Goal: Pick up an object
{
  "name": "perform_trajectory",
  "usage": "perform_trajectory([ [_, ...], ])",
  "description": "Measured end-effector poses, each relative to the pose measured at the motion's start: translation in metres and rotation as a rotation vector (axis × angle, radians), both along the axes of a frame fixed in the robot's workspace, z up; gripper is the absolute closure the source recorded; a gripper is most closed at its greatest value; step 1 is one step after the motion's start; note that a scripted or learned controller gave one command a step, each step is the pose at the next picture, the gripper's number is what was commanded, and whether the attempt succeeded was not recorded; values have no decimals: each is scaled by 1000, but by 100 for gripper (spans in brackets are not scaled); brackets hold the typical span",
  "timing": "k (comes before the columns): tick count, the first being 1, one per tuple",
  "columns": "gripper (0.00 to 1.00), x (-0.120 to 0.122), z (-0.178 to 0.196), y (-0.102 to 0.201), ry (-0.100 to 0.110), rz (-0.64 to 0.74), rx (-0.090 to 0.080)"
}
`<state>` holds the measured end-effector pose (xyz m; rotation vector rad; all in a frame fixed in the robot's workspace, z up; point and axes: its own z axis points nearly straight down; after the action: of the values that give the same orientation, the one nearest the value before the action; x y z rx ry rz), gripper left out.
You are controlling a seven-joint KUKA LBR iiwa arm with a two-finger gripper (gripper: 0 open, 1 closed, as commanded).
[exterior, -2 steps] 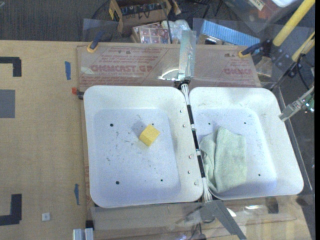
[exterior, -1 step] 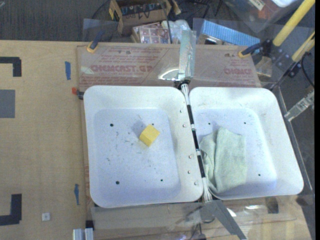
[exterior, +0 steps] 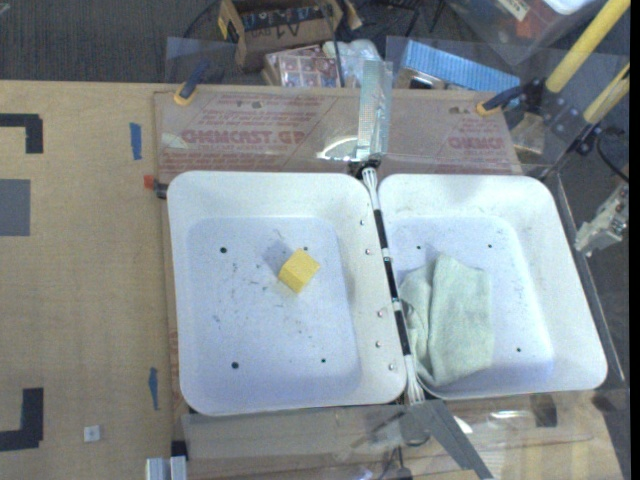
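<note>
A small yellow block (exterior: 298, 270) lies in the left white bin (exterior: 200, 368), a little above its middle and turned slightly askew. A crumpled pale green cloth (exterior: 452, 315) lies in the right white bin (exterior: 530, 218), against its left wall and reaching down to the near edge.
The two bins touch along a central seam (exterior: 388, 278). A cardboard sheet (exterior: 260, 133) lies behind them, with clutter and yellow poles (exterior: 590, 33) beyond it. A brown bench top (exterior: 80, 268) extends to the left.
</note>
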<state>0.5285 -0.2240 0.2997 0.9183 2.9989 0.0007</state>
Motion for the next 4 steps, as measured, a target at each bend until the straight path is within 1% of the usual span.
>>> perform_trajectory([
  [1, 100, -28, -27, 0, 1, 398, -1],
  [2, 100, -21, -31, 7, 0, 187, -1],
  [3, 100, -47, 4, 0, -4, 481, -6],
  [4, 100, -47, -20, 19, 1, 1031, -4],
])
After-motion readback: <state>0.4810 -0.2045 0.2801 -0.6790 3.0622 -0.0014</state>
